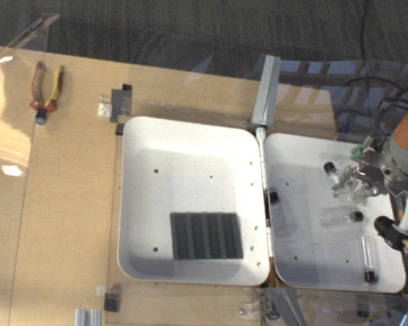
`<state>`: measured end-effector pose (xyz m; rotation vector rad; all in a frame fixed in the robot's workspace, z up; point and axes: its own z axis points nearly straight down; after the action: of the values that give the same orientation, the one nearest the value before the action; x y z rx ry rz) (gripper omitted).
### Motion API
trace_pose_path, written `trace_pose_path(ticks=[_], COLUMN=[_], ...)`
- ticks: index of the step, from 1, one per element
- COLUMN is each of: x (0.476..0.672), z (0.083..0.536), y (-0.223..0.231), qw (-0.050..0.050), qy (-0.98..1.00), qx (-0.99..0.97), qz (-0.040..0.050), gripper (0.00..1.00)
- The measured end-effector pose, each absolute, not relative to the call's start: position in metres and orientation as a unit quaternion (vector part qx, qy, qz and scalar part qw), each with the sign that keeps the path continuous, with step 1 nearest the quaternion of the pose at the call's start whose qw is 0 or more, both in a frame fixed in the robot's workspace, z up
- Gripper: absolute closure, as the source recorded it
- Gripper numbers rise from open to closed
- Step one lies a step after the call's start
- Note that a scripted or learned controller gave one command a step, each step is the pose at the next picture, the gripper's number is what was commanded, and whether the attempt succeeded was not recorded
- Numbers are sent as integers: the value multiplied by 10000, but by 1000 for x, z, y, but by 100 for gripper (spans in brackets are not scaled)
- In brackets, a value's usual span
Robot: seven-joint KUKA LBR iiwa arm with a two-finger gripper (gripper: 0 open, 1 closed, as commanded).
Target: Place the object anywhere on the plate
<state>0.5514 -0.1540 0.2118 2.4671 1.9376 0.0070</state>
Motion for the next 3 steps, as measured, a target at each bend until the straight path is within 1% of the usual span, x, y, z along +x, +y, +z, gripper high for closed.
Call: trace_pose_path(ticks=[1,2,3], x=[643,670,670], z=[163,173,187], y=[-126,-95,-7], qw=[6,38,34], qy=[7576,8545,9015], qx=[6528,5194,4328], qz=[3,20,21], gripper=[100,100,100])
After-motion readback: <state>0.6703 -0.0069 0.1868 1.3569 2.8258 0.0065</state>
